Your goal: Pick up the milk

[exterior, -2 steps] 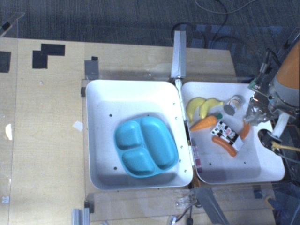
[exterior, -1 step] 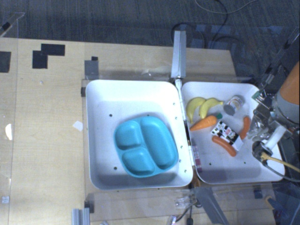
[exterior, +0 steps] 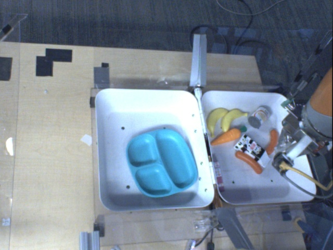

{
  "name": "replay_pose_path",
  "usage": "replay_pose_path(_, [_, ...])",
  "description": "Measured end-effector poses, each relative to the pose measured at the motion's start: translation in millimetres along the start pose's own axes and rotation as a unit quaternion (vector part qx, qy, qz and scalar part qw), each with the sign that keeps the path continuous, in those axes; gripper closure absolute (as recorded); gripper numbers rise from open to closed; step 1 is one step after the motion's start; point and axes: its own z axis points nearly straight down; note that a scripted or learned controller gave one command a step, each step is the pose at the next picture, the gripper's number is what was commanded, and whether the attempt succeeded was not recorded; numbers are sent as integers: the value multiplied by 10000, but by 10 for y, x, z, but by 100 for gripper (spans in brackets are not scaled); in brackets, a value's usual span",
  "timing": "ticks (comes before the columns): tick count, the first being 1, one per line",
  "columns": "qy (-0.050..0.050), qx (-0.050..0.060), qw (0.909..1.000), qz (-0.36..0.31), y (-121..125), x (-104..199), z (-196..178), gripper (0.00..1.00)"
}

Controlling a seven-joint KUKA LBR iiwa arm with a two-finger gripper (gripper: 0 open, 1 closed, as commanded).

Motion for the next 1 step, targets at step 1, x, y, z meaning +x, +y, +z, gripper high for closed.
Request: replay_pose_path(1, [-5, -1, 9934, 1151, -355, 292, -28, 100])
